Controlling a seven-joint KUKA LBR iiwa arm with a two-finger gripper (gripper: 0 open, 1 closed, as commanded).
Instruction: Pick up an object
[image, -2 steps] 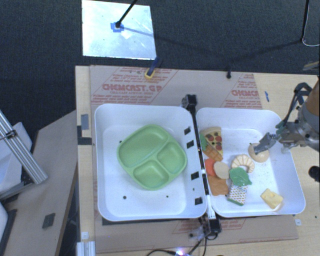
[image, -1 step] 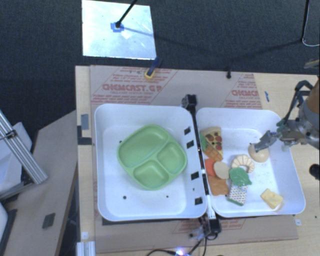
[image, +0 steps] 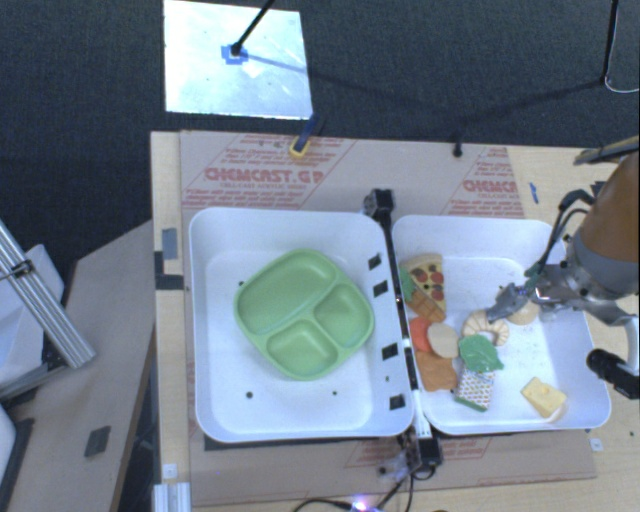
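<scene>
The right bin holds several toy food items: a pizza slice, a red and white round piece, an orange slab, a green leafy piece, a yellow cheese wedge and a pale ring-shaped pastry. My gripper reaches in from the right and hangs low over the bin, just above the ring pastry's right edge. Nothing shows clearly between its tips.
The left bin holds a green compartment plate. A black divider with clips runs between the bins. The arm's grey body and orange band stand over the right bin's right wall. A metal sheet lies beyond the bench.
</scene>
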